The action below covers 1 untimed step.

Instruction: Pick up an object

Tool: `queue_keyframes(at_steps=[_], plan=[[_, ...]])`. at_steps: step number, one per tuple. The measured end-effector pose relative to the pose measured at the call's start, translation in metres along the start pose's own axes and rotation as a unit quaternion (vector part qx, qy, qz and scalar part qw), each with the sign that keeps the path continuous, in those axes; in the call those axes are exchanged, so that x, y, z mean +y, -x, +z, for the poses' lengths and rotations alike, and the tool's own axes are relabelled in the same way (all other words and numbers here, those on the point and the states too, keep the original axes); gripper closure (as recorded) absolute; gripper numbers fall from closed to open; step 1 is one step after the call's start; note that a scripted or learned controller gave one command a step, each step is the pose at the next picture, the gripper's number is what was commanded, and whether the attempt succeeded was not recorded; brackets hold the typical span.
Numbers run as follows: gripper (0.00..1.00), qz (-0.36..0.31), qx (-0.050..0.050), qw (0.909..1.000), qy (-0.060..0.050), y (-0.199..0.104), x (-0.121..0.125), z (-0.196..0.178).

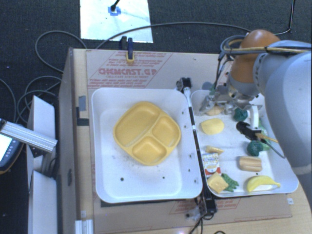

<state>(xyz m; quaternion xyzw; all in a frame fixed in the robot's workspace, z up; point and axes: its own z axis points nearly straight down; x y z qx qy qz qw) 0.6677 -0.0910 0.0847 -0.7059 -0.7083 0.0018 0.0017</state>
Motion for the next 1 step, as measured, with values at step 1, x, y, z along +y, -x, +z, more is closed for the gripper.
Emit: queue_keyframes(at_steps=[1], plan=[[1.0, -0.002, 0.0, 1.0, -0.002, -0.0001, -0.0003, -0.0105]])
